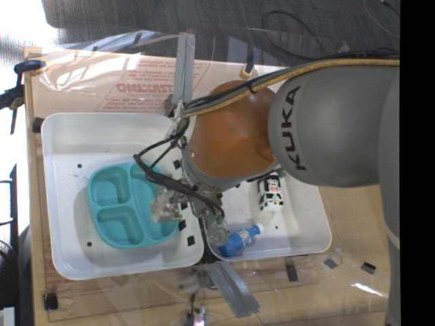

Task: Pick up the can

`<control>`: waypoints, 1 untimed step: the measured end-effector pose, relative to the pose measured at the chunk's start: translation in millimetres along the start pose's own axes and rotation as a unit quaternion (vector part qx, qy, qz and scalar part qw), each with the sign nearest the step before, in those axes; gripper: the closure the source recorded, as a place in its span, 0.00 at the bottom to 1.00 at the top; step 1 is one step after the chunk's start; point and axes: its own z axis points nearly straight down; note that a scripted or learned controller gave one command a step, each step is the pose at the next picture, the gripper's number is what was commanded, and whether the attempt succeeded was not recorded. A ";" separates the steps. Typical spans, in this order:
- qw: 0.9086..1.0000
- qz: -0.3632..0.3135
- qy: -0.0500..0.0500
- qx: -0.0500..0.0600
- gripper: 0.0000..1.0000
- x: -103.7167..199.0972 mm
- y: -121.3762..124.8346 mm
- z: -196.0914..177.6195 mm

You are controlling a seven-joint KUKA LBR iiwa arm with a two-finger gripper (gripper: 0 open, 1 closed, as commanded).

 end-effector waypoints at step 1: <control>0.989 -0.146 -0.001 0.000 1.00 -36.0 -23.9 15.4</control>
